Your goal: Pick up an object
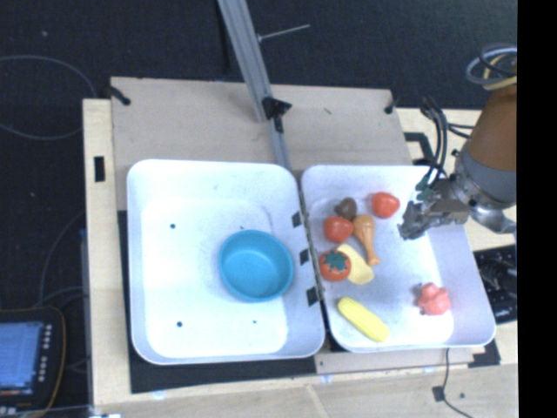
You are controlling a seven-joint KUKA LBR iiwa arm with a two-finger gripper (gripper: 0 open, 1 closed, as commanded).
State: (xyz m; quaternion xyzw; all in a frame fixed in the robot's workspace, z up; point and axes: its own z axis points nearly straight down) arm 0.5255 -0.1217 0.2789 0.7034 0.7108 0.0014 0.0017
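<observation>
The right bin (452,259) holds several toy foods: a red tomato (385,204), a brown piece (346,207), a red piece (338,228), a tan drumstick (366,237), a tomato with a green top (334,266) against a pale yellow piece (357,266), a yellow banana (363,319) and a pink piece (432,299). My gripper (412,225) hangs above the right half of this bin, to the right of the red tomato and drumstick, with nothing visible between its fingers. The blue bowl (255,265) sits in the left bin (165,207).
A grey metal pole (248,55) slants down from the top to the bins' shared edge. Cables and a black unit (500,277) lie at the right of the bench. A small screen (26,355) sits at the lower left, off the bench.
</observation>
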